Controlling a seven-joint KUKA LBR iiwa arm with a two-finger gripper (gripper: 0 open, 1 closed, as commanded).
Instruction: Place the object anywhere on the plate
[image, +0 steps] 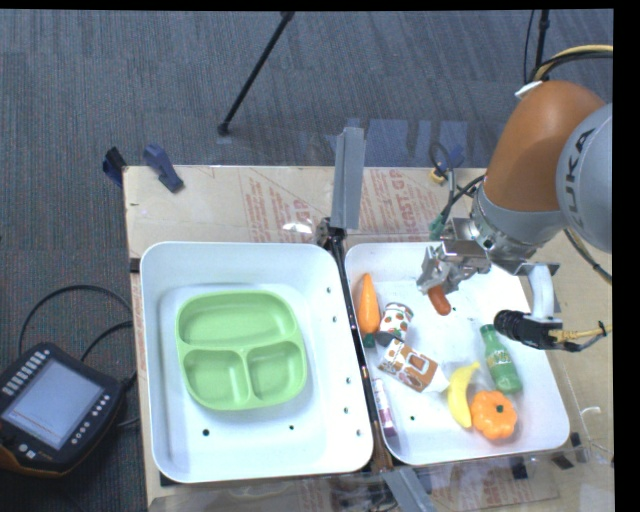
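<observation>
A green three-compartment plate (240, 348) is seen in the middle of the left bin (160, 270), nothing on it. In the right bin (545, 415), near its left wall, a carrot (368, 303) is laid upright along the edge, with a small patterned cup (396, 321) just beside it and a patterned carton (411, 366) below that. A purple marker (384, 405) is placed along the lower left wall. The gripper (441, 292) is positioned over the bin's upper middle; a small red-orange sausage (440, 300) is pinched between its jaws, above the bin floor, well apart from the plate. Toward the lower right corner, a banana (460, 394), an orange pumpkin (494, 415) and a green bottle (500, 358) are grouped closely.
</observation>
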